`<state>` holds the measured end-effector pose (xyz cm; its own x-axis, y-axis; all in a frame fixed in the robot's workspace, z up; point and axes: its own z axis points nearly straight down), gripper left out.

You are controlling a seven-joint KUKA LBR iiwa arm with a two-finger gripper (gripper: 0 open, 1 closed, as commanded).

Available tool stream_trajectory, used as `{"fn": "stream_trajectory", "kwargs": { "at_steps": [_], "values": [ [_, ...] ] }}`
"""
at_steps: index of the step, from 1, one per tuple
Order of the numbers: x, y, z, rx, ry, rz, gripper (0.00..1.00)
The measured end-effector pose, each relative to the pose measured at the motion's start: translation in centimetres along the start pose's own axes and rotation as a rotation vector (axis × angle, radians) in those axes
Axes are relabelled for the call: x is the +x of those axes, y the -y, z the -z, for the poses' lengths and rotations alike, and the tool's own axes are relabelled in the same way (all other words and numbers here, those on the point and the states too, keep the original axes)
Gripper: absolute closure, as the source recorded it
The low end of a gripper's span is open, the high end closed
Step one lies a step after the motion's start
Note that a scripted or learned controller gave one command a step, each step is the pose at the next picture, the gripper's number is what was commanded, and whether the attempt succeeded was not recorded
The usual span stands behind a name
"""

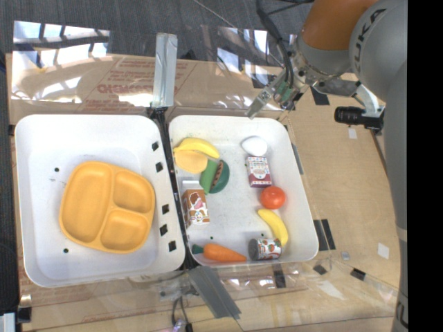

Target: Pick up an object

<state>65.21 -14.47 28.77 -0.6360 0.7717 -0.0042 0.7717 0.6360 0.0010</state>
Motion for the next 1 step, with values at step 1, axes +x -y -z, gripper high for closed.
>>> {"fn": "stream_trajectory", "kwargs": {
  "at_steps": [1],
  "values": [
    [0.31,0.95,-2.07,0.002,-0.004,0.165,1.0]
  ]
}}
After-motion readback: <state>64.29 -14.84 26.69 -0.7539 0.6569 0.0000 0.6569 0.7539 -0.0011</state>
